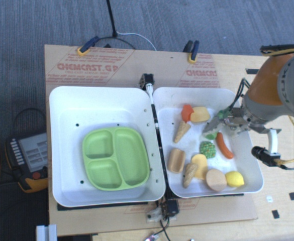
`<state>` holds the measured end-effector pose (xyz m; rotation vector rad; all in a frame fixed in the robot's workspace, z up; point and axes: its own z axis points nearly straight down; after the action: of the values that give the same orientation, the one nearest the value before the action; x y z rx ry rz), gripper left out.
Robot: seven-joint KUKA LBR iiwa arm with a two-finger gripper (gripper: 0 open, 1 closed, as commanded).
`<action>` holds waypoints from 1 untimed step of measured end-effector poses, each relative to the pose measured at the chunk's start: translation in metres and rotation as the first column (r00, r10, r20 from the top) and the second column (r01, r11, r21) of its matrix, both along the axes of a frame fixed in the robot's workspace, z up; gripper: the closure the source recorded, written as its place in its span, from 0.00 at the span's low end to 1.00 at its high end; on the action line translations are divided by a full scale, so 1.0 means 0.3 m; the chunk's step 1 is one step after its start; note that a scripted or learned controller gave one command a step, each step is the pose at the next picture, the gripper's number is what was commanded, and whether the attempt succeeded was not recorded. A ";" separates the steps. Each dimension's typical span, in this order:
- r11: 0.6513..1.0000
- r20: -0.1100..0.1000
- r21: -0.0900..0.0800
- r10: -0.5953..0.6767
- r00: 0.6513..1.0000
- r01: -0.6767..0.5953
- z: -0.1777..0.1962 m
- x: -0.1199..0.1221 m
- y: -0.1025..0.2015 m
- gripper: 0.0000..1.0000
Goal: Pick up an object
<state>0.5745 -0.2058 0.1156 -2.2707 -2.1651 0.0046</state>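
The gripper (216, 126) hangs low over the right bin (247, 185), near its right wall and toward the far edge; its metal fingers spread in a moderate gap, with nothing seen between them; the tips sit just above a small green piece (211, 134) and whether they touch it I cannot tell; the orange-red carrot (224, 145) lies just beside them toward the near edge, its long axis slanting from upper left to lower right, the lower end pointing at the bin's near right corner; a green broccoli (207, 148) rests touching-close on its left; a yellow lemon (234, 178) sits in the near right corner; the green divided plate (117, 157) lies in the middle of the left bin (66, 104).
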 end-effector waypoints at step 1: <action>0.888 0.011 -0.014 0.461 0.888 -0.460 -0.084 -0.054 0.089 0.00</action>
<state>0.5583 -0.1791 0.0902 -1.7029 -2.6570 0.0016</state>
